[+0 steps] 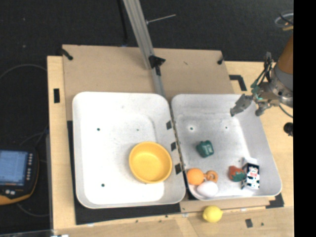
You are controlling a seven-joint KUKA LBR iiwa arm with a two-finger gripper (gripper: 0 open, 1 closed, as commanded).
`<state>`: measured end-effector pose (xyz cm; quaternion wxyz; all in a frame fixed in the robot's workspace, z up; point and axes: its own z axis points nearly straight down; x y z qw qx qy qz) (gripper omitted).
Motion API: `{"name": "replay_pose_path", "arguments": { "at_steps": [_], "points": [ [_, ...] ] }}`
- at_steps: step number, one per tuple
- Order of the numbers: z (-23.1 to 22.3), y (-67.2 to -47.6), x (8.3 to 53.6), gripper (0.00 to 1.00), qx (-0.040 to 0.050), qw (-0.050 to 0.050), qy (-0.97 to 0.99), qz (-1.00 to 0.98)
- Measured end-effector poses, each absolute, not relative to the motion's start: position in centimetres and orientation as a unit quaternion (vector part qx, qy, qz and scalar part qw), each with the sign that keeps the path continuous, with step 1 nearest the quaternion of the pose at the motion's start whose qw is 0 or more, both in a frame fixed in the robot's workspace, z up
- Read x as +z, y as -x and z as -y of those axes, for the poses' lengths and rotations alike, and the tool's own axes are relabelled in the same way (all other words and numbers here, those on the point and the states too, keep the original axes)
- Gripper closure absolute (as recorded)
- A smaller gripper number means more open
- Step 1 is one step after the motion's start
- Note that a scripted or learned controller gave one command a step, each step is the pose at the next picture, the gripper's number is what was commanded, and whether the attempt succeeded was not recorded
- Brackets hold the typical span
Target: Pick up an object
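Note:
My gripper hangs over the far right corner of the right bin, open, with nothing between its spread fingers. Below it in that bin lie a dark green block, a red and green toy, and a small white carton with black marks. At the bin's near left corner sit an orange ball, a white egg shape and a small orange piece. A yellow bowl stands upright in the left bin.
A yellow lemon lies on the bench in front of the right bin, outside it. A slanted metal pole rises from behind the gap between the bins. A handheld screen unit sits off the bench at the left.

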<state>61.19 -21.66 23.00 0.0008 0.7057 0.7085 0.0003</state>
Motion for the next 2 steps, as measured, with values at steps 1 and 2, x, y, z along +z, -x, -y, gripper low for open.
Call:
{"name": "replay_pose_path", "arguments": {
  "at_steps": [1, 2],
  "points": [
    [21.7, -61.2, 23.0, 0.00, -0.0003, 0.001, -0.706, -0.709],
    [21.7, -61.8, 17.3, 0.00, -0.0014, 0.001, -0.706, -0.709]
  ]
}}
